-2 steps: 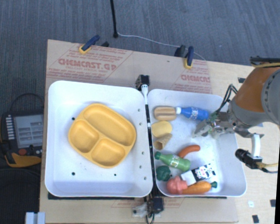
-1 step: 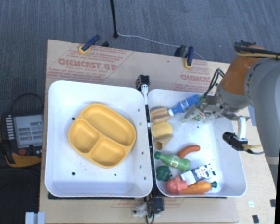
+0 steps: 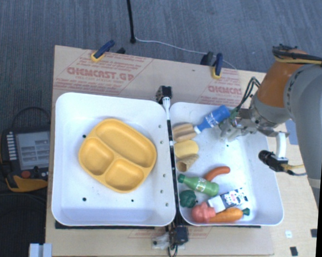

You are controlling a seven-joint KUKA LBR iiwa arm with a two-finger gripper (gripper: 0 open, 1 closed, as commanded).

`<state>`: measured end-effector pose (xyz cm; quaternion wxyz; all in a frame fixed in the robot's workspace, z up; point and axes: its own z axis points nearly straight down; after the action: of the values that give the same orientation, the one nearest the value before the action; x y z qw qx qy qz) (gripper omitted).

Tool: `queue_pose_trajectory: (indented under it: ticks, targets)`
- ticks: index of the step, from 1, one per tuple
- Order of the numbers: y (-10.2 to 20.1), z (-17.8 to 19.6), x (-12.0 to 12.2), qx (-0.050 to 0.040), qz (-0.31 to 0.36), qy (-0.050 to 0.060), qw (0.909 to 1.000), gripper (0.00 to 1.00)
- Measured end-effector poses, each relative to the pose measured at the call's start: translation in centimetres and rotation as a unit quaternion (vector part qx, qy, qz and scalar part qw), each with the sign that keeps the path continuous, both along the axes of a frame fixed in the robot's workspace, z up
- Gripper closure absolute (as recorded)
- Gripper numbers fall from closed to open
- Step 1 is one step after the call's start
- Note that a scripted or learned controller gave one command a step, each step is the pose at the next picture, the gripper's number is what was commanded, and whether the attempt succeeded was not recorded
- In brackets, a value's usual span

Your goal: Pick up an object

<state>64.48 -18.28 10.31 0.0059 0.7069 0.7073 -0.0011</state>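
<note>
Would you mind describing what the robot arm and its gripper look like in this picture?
The arm is a thick, rounded grey cylinder with an orange band above the wrist. Below the band sits a grey wrist section, then a small metallic gripper of darker mechanical parts. Thin dark cables run along the wrist, and a black fitting with a white piece hangs beside the arm.

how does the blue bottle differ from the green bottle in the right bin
The blue bottle lies near the bin's far edge, close to the gripper; the green bottle lies nearer the front, among the toy food. The blue one's cap end points lower left; the green one's points left. Both lie on their sides.
</note>
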Motion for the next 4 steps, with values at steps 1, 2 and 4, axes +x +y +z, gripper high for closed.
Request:
queue_pose_trajectory:
  ticks: [1, 2, 4]
  targets:
    - [0.1, 0.0, 0.1, 0.0, 0.0, -0.002, 1.0, 0.0]
    - [0.7, -1.0, 2.1, 0.0005, 0.002, 0.014, 0.9999, 0.0]
    - [4.6, -1.0, 2.0, -0.0051, -0.002, 0.013, 0.9999, 0.0]
